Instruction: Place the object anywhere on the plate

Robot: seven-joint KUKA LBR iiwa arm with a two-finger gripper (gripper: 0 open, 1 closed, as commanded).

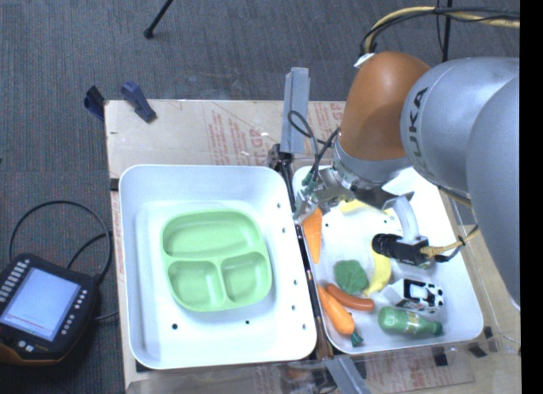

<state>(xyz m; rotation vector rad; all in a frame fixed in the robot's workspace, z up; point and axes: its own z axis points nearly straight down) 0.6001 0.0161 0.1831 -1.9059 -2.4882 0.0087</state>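
Grey carpet surrounds a cardboard-topped bench (212, 129) carrying two white bins. Taking the green plate (217, 258) as landmark: it lies in the left bin (136, 214), with bare white floor around it on every side. To its right, across the bins' shared rims, the right bin (462, 299) holds the toys. An upright carrot (313, 233) stands nearest the plate, its top right under the gripper (316, 187), which hangs at that bin's far left corner. Whether it grips anything, I cannot tell. Farther right lie broccoli (350, 275), a banana (381, 272), a second carrot (336, 312), and a green bottle (409, 322).
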